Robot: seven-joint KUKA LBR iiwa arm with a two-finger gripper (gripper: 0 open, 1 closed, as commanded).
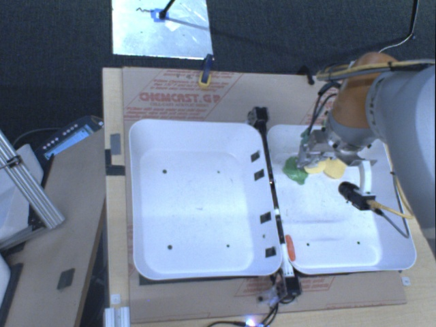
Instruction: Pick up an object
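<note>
Camera view: in the right bin (381,251), the gripper (310,157) is hovering low over a green object (295,172) and a yellow object (332,168), near its far wall. Its grip cannot be told. Nothing appears lifted; picking remains.

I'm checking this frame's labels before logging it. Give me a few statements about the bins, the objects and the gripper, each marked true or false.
1. The gripper is over the right bin. True.
2. The green object lies in the left bin. False: it lies in the right bin, near the gripper.
3. A yellow object lies beside the green one. True.
4. The arm reaches in from the view's left. False: it comes from the right.
</note>
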